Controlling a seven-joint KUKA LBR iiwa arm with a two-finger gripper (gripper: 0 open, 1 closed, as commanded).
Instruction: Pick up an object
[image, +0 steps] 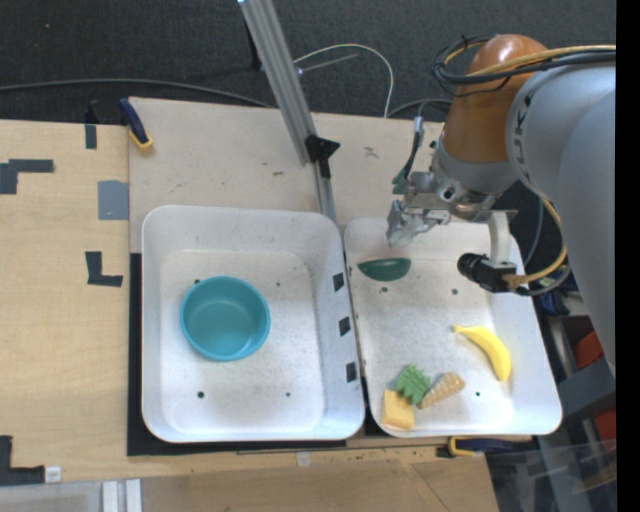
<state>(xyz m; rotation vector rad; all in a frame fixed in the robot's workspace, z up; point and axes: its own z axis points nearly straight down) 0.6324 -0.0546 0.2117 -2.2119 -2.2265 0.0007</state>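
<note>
**Inspector A:** Two white bins on the bench (70, 200). Left to right: the left bin (160, 240) carries a teal bowl (225, 317). The right bin (535, 395) carries a dark green dish (385, 268) near its far edge, then a green piece (410, 381), a yellow block (398, 411) and a cone-like tan piece (442, 389) close together at the near edge, and a banana (488, 350) further right.

**Inspector B:** Step in hand?

**A:** Approach, in my judgement. The end effector (403, 232) hangs just above the dark green dish, slightly to its right. Nothing is seen between its fingers; how far apart they stand, I cannot tell.

**B:** Next move?

**A:** Likely a straight descent onto the dish, then a closing on its rim. The rim is thin and shallow; a slip is possible.

**B:** Arm pose?

**A:** It reaches in from the right, wrist turned downward over the right bin's far left corner, orange band (495, 100) above.
</note>
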